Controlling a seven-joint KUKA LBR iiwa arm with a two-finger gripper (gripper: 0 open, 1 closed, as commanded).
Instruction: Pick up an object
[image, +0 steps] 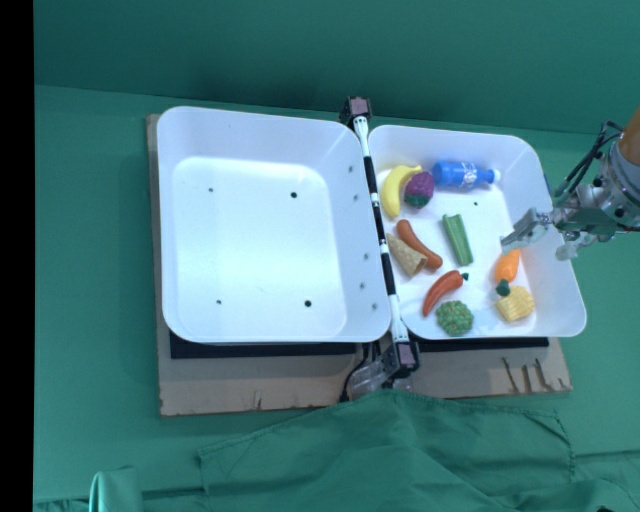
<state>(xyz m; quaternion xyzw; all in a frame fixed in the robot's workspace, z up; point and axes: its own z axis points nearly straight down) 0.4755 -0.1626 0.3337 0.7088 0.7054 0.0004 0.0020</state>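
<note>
The two-finger gripper (545, 236) hangs over the right edge of the right shallow white bin (565, 315), its grey fingers spread apart with nothing between them. Just below it lie a small orange carrot (507, 265) and a yellow corn cob (515, 302). Farther left rest a green celery stick (457, 238), a blue plastic bottle (462, 175), and a yellow banana (397, 187). The left shallow white bin (200, 140) adjoins.
</note>
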